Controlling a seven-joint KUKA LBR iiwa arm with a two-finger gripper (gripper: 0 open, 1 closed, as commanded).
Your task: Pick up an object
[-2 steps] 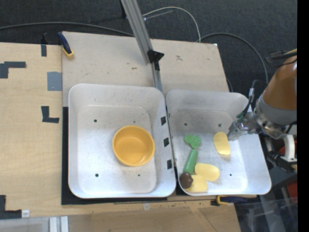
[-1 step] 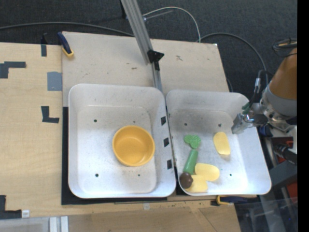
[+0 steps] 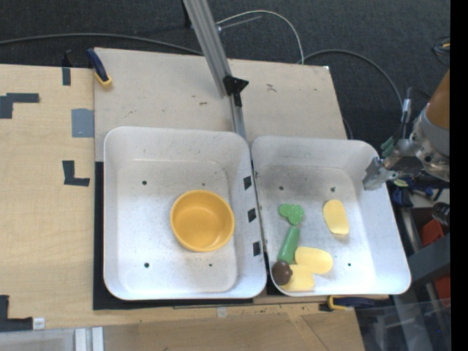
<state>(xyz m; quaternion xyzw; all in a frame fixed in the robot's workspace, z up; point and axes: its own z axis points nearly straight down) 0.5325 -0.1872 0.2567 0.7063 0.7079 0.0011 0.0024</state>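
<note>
1. Yellow bowl (image 3: 202,220) sits upright in the left bin (image 3: 110,196), a little below that bin's middle and nearer its right wall, well apart from everything else.
2. The right bin (image 3: 307,143) holds the smaller things, gathered in its lower half.
3. A green piece (image 3: 289,234) with a leafy-looking top lies slanted near the right bin's left wall, its lower end pointing at a brown piece (image 3: 282,272).
4. The brown piece rests near the bin's front left corner, touching or just beside the green piece's lower end; I cannot tell which.
5. A yellow oval (image 3: 336,216) lies on its own to the right of the green top, apart from the others.
6. A yellow lump (image 3: 314,259) lies just beside the green piece's lower end, and a second yellow lump (image 3: 300,282) lies partly under it, next to the brown piece.
7. The gripper (image 3: 374,172) hangs at the right bin's upper right rim, well apart from every object and with nothing visibly in it; whether it is released or clenched cannot be told from this angle.
8. A metal pole (image 3: 208,28) slants down from the top to the seam between the bins.
9. The desk (image 3: 44,196) shows pale wood to the left of the bins.
</note>
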